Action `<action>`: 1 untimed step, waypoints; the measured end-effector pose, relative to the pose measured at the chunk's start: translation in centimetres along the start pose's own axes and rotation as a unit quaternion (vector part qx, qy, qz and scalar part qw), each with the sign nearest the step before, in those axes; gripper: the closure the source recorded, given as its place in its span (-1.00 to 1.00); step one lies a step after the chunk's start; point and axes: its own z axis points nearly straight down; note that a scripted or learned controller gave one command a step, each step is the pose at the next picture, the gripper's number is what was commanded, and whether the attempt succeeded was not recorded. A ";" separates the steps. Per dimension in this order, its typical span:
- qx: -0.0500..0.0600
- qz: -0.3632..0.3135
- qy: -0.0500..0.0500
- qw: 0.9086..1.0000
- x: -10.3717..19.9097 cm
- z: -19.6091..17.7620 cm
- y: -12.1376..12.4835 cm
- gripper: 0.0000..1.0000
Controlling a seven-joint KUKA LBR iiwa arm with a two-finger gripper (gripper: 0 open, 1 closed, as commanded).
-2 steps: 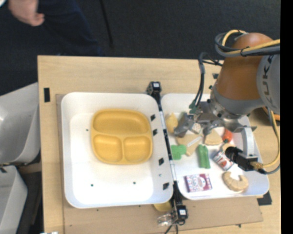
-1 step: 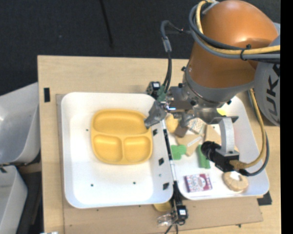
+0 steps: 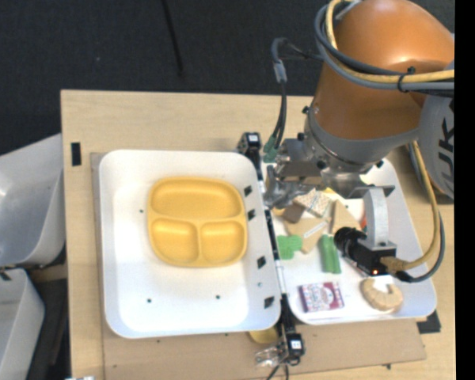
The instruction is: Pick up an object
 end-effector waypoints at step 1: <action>-0.002 0.001 0.002 1.000 2.7 -6.4 0.6 1.00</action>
